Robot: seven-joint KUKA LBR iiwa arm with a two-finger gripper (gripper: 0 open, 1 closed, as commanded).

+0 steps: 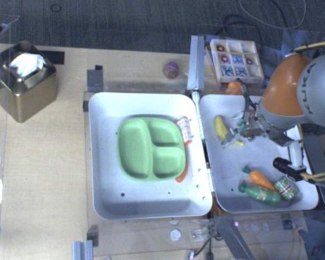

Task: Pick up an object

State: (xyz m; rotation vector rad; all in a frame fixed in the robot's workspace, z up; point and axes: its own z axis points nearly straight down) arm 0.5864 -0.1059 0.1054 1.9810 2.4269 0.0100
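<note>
My gripper [237,133] is low in the right bin [227,199], near its back left part. Just to its left lies a yellow banana-shaped object [220,127], very close to the gripper tip. At the bin's front right I see an orange carrot [258,179], a green bottle [260,194] lying on its side, and a small green can [286,188]. Nothing is visibly held in the gripper.
The left bin [105,194] holds a green divided tray [150,148], with a red and white packet [184,129] at its right edge and an orange piece [180,176] below. A purple ball [171,69], a tic-tac-toe board [235,61] and a gold box [24,88] sit on the bench.
</note>
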